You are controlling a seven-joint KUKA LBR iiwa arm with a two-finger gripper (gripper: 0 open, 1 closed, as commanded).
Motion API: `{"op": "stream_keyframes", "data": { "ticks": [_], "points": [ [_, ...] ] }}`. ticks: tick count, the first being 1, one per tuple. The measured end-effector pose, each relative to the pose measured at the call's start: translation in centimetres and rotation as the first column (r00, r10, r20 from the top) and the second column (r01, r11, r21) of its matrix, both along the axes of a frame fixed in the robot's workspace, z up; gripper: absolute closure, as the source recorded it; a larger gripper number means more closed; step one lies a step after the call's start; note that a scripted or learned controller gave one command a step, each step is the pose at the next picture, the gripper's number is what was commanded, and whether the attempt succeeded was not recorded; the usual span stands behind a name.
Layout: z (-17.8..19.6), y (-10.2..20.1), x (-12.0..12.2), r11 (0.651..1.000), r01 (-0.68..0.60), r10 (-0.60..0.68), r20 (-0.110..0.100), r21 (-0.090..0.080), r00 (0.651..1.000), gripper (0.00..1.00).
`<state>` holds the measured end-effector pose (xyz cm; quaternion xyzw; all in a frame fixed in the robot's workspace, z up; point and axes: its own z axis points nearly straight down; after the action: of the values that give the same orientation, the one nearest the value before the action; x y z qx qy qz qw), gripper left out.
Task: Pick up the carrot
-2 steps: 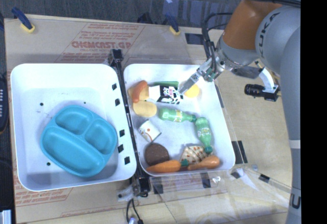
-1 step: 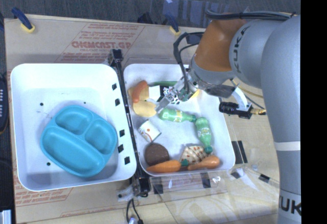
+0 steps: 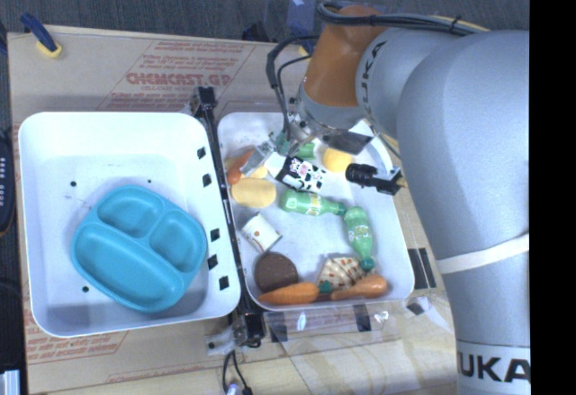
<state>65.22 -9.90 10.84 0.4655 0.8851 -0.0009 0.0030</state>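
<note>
In the camera view the grey arm [image 3: 450,159] reaches in from the right and bends down over the far part of the right bin [image 3: 396,245]. Its gripper [image 3: 290,148] sits low among the toys at that bin's far left; whether it is open or closed, or has hold of anything, cannot be told from here. A black-and-white cow-patterned carton [image 3: 302,174] lies just near of it, with a yellow potato-like piece [image 3: 254,193] to the left. The carrot [image 3: 288,295] lies along the near wall of the right bin, well apart from the gripper, beside a brown round piece [image 3: 275,271]. The left bin [image 3: 36,204] holds a blue divided plate [image 3: 137,246].
</note>
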Motion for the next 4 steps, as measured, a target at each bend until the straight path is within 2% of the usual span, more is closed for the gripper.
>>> {"op": "stream_keyframes", "data": {
  "ticks": [1, 2, 3, 4],
  "points": [
    [-1.5, -8.8, 0.0, 1.0, -0.025, 0.025, -0.006, -0.001, 1.0, 0.0],
    [5.1, 0.3, 0.6, 0.937, 0.35, -0.35, -0.004, 0.002, 0.937, 0.0],
    [-2.0, -0.3, -1.0, 0.96, 0.279, -0.279, -0.015, 0.002, 0.96, 0.0],
    [-0.6, -0.2, -0.7, 0.963, 0.269, -0.269, -0.013, 0.001, 0.963, 1.0]
  ]
}}
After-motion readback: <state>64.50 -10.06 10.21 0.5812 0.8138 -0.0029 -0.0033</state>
